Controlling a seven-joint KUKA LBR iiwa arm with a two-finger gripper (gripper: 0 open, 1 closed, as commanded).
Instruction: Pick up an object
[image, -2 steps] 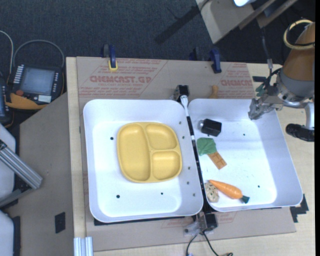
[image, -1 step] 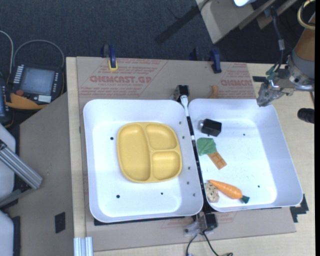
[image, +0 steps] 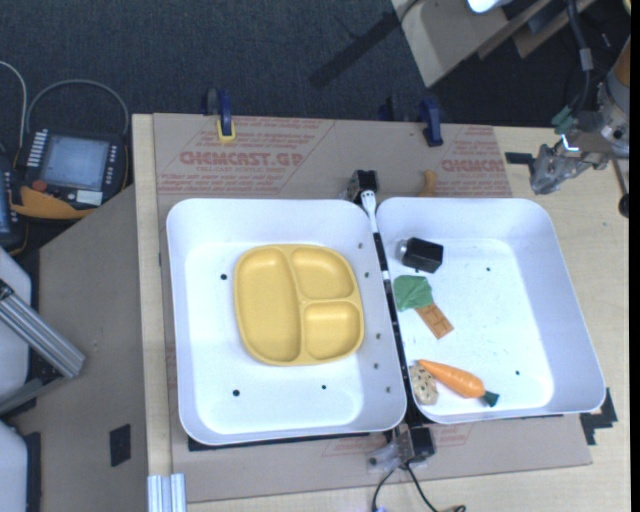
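1. The carrot (image: 452, 379) lay in the right bin (image: 530, 300), near its front-left corner, long axis running left-right, green end toward the right.
2. The hand (image: 553, 165) hovered beyond that bin's far-right corner; its state could not be told.

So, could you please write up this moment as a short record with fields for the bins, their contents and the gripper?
left bin: holds a yellow divided tray
right bin: black block, green piece, brown strip, toy carrot, speckled piece
clustering: all five sit toward the right bin's left side
gripper: at the upper right, outside the bins, over the bench
grasp: nothing seen held
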